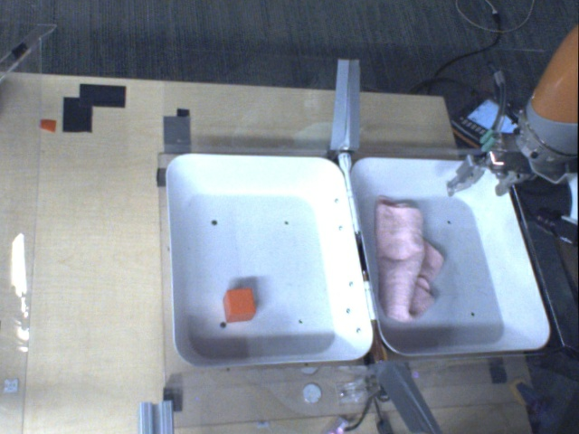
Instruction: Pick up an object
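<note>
Lying lengthwise in right bin point(520, 269), pink cloth point(404, 259), gripper point(481, 175) seemingly open

Light wooden bench top point(90, 242), dark grey carpeted floor point(226, 16) beyond its far edge, thin cable loop point(493, 12) lying on the carpet at upper right, black L-shaped marker point(89, 105) and small orange tag point(48, 126) on the bench's left, glare patch point(18, 260) near the left edge

a small orange cube point(240, 305) sits flat on the floor of the left bin point(181, 242), toward its near left corner, clear of the walls. a crumpled pale pink cloth point(403, 259) lies lengthwise in the right bin point(520, 306), close to the divider beside the left bin.
</note>
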You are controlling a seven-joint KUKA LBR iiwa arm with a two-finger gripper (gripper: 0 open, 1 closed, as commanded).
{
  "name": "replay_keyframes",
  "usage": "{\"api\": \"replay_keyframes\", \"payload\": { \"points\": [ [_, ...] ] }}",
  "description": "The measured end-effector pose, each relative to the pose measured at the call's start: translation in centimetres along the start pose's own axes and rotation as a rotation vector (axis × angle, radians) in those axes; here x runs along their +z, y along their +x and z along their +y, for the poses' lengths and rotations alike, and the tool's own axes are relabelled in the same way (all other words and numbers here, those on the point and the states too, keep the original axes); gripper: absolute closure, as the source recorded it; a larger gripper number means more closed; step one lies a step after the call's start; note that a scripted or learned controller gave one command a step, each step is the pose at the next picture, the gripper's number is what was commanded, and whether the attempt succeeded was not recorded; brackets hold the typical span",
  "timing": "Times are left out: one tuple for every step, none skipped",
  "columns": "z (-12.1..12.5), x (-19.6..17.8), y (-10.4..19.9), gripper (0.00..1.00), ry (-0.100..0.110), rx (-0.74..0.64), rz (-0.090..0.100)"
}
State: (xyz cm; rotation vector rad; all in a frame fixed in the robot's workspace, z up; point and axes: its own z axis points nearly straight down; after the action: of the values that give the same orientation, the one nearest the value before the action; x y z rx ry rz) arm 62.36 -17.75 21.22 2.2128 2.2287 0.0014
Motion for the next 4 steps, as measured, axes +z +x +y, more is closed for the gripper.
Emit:
{"api": "replay_keyframes", "payload": {
  "points": [
    [-2.3,11.5,3.7,0.00,-0.007,-0.191,-0.001],
    [-7.1,12.0,3.8,0.00,-0.020,-0.247,-0.005],
    [-0.7,12.1,7.8,0.00,-0.017,-0.125,-0.002],
    [-5.8,12.0,7.0,0.00,-0.019,-0.233,-0.005]
  ]
}}
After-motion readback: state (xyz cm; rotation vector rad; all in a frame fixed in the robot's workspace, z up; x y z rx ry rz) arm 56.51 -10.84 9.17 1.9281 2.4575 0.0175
